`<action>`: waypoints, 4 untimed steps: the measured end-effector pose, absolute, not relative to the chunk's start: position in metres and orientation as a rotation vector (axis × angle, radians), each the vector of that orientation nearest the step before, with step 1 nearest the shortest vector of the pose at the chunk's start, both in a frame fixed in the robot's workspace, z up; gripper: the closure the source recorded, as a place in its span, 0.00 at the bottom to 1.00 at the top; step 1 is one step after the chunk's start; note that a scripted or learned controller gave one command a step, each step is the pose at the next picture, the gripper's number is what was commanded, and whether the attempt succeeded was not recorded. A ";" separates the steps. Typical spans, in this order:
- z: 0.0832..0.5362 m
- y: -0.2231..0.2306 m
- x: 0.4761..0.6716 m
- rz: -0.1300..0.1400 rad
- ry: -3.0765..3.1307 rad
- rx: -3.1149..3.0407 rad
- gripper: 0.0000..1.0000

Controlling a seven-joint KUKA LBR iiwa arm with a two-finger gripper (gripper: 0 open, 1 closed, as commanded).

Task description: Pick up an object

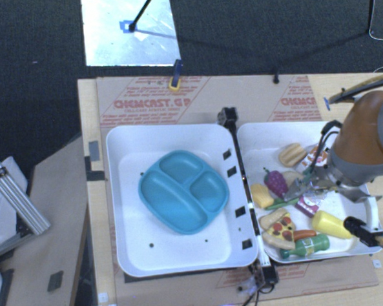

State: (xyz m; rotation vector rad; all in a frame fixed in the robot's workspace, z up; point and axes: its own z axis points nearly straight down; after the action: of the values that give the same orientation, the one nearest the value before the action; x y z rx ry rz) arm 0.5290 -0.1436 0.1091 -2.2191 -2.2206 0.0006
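The arm (365,135) reached in from the right, its orange band above the wrist, and the gripper (308,186) was lowered into the right bin (261,133) among the toy food. Whether the jaws stood apart or together could not be determined; the wrist body and the surrounding clutter obscured them, and no object could be confirmed between them.

Positions relative to the jaws were as follows:

- The purple grape bunch (275,182) lay just to the left, very close to the gripper; contact could not be confirmed.
- The bread roll (292,154) lay above and slightly left, near.
- The pale yellow piece (261,196) lay further left, beside the grapes.
- The pink item (307,207) lay just below.
- The yellow bottle-shaped toy (330,224) lay below and to the right.
- The pizza slice (279,228) lay below and to the left.
- The green vegetable toy (306,247) lay further below, at the bin's near wall.

The left bin (125,185) stood well apart to the left. It held a blue divided plate (183,191), lying flat near its centre.
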 end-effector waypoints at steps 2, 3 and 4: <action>0.105 -0.150 0.537 -0.014 -2.240 -2.248 1.00; 0.148 -0.147 0.538 -0.003 -2.228 -2.219 1.00; 0.206 -0.142 0.532 -0.006 -2.231 -2.221 1.00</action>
State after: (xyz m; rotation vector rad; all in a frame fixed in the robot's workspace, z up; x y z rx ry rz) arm 0.5316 -0.1424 0.2059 -2.2208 -2.2311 -0.0064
